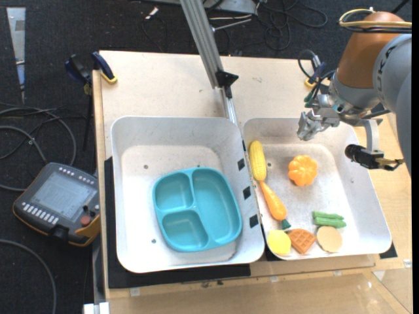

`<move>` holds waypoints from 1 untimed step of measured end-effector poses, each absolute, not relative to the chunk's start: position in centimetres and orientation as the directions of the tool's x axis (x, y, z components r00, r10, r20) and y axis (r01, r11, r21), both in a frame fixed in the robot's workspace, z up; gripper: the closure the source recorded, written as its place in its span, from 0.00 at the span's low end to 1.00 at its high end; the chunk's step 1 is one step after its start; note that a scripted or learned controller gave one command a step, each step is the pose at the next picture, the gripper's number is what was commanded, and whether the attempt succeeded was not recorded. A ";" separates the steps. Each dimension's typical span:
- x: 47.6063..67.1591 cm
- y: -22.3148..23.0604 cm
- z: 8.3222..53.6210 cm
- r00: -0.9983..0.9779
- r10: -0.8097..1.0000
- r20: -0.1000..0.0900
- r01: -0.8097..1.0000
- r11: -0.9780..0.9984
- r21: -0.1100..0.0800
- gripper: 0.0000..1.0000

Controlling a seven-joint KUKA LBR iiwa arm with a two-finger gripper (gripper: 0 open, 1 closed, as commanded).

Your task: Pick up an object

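Two bins: the left bin (131, 142) bears a blue plate (195, 209); the right bin (366, 201) holds the pumpkin (302, 170), corn (258, 160) and carrot (273, 201). The gripper (308, 131) hovers far-left of the pumpkin, nothing between it; whether it is parted, I cannot tell. A descent here could strike the bin's far wall or nudge the pumpkin aside.

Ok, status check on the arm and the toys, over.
Pincer above right bin's far edge, holding nothing. Orange pumpkin nearest, untouched. Corn, carrot alongside.

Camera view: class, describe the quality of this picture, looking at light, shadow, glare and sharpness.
Camera view: bright, even light overhead; both white bins look pale and slightly washed out; soft short shadows under the orange pumpkin and blue tray; toys are sharp, while the gripper is small and slightly soft.
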State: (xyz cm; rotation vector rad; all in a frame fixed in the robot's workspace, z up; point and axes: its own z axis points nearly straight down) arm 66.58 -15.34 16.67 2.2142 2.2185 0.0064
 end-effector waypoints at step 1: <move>67.0 -15.0 21.1 -0.003 1.000 -0.002 1.000 0.003 0.007 1.00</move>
